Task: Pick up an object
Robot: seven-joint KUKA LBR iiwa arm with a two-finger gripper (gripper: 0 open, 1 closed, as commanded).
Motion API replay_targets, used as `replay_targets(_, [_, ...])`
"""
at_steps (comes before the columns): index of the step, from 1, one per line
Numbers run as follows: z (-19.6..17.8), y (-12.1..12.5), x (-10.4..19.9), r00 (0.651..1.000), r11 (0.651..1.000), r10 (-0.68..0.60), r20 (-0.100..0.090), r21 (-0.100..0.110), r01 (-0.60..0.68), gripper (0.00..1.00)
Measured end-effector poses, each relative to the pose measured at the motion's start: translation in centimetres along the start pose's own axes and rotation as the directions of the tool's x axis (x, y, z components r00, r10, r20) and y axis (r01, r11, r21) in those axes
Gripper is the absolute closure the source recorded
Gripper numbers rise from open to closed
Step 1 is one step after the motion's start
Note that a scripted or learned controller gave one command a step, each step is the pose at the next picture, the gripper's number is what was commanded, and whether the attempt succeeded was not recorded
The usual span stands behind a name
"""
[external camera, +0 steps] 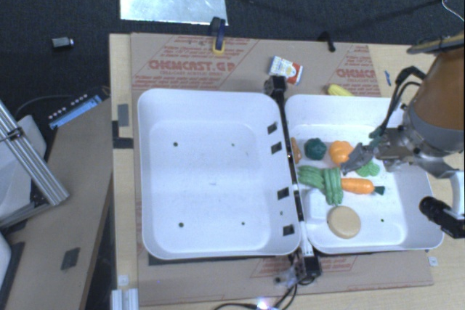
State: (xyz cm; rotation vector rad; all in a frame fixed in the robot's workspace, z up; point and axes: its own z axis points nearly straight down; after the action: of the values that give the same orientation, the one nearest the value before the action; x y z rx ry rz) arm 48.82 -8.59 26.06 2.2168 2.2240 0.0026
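Two shallow white bins sit side by side on the bench, resting on a sheet of brown cardboard (189,58) printed with red lettering. The left bin (211,174) has a bare white floor with a few small dark holes, while the right bin (392,225) holds a cluster of toy food. The arm (439,109) reaches in from the right, its tool (354,157) hanging low over the middle of the right bin, pointing toward the left; whether the tool is open or closed cannot be told from this slanted view, and nothing is clearly seen held in it. Just beside the tool tip lies an orange round piece (339,150), and to the left of that a dark green round piece (314,149). Below the tool lies a carrot (359,186) with its green end pointing right, touching a light green leafy vegetable (323,181) that stretches leftward toward the wall between the bins. A patch of green (369,169) shows just under the tool's body. Near the front of the right bin sits a tan round disc (344,221), apart from the rest. Outside the bins, a yellow item (339,91) lies at the back rim of the right bin, and a small white and red packet (285,70) rests on the cardboard near the back.
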Motion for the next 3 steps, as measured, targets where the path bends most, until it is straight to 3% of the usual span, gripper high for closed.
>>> replay_targets(1, [15.8, 0.4, -0.3, 1.0, 1.0, 0.001, 0.001, -0.017, -0.001, 0.0])
replay_targets(2, [17.6, 6.6, -1.2, 1.0, 1.0, -0.001, 0.002, -0.004, 0.001, 0.0])
replay_targets(3, [17.6, 11.5, 0.2, 1.0, 1.0, -0.002, 0.001, 0.0, 0.002, 0.0])
